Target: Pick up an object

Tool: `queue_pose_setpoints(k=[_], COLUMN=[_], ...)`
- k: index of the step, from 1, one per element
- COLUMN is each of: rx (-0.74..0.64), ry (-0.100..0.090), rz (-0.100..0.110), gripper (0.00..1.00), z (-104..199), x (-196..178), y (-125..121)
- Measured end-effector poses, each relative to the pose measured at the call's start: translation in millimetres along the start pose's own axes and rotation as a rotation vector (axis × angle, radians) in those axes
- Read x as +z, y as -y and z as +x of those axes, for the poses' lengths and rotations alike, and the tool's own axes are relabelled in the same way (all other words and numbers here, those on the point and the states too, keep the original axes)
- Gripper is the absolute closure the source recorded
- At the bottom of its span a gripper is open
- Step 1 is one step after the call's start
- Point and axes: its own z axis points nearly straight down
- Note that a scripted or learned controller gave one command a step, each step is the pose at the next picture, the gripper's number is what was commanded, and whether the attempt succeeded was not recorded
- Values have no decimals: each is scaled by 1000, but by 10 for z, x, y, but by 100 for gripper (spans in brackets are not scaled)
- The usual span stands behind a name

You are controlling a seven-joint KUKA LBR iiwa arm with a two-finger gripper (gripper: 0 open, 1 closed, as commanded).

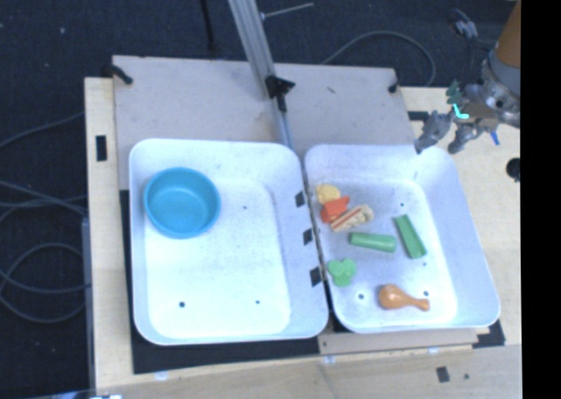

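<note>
The right bin [465, 239] holds several small toys: a yellow piece [328, 192], a red-orange piece [333, 209], a tan striped piece [351, 217], a green cylinder [372, 242], a green block [409, 237], a light green lump [341, 272] and an orange pear-shaped piece [401, 299]. My gripper [444, 137] hangs at the upper right, above the bin's far right corner, well apart from the toys. Its two fingers stand spread with nothing between them.
The left bin [263, 239] holds a blue bowl [181, 202] at its upper left. A slanted metal pole [250, 29] rises behind the bins. Cables lie on the dark floor around the bench.
</note>
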Motion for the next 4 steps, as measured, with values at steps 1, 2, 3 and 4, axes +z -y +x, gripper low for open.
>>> queue_pose_setpoints(k=[1, 2, 3, 4], rx=[0, -2, -2, -4], ry=[0, 0, 0, 1], rz=[-2, 5, 4, 2], gripper=[0, 0, 0, 0], z=[0, 53, 140, 153], x=[-9, 608, 1110, 1610], y=[-4, -48, -55, -148])
